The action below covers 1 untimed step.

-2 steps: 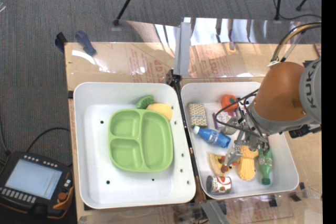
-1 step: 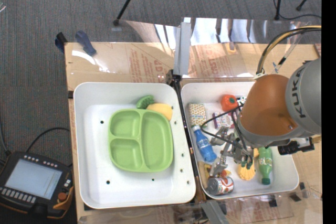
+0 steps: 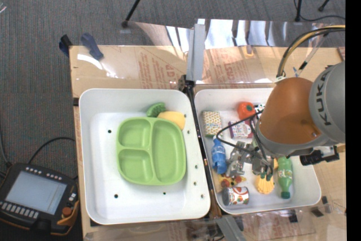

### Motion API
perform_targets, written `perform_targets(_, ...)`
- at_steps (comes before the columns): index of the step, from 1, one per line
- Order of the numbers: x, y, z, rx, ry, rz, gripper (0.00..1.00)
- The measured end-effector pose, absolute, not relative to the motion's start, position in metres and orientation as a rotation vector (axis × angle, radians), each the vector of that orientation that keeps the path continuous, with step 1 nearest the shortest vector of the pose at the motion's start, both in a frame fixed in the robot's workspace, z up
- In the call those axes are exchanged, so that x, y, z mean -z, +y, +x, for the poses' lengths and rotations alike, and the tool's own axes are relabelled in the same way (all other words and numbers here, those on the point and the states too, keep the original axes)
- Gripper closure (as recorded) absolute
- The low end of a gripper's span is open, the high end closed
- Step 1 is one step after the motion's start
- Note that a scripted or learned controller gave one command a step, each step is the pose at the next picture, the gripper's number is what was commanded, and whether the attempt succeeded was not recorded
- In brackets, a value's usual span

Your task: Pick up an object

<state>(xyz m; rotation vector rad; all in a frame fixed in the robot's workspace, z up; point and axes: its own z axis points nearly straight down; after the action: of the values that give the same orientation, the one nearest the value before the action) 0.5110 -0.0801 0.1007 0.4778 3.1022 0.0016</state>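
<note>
We start at the gripper [image 3: 248, 162], low in the right-hand shallow white bin [image 3: 312, 192], its metal fingers lost among dark cabling and toys, so whether they are spread or closed is something we cannot tell, and nothing is visibly caught between them. The wrist points down into the clutter, which suits a top-down grab at something small, and the orange band [image 3: 287, 113] and grey arm hide the middle of the bin. Just beside the gripper stand the likeliest targets: the small blue plastic bottle [image 3: 218, 156] to its left, the yellow plastic corn cob [image 3: 264, 183] and the green plastic bottle [image 3: 285, 176] to its right, and the little red-and-white tin can [image 3: 236, 196] lying on its side toward the near rim. Further back lie a pale checkered block [image 3: 211, 122], an orange-red plastic vegetable [image 3: 246, 109] and a small pink-and-white packet [image 3: 242, 130]. These crowd together, so we judge a clean grip awkward, with neighbours likely to be nudged. The left-hand white bin [image 3: 93, 178] holds a green divided plastic plate [image 3: 151, 150], with a yellow plastic lemon-like fruit [image 3: 172, 118] and a dark green leafy toy [image 3: 156, 109] tucked against its far edge, well apart from the arm.
</note>
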Motion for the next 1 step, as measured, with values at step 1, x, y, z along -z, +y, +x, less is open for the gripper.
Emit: perform_targets(1,-0.1882,-0.02,0.5244,-0.002,2.924,1.145,1.0)
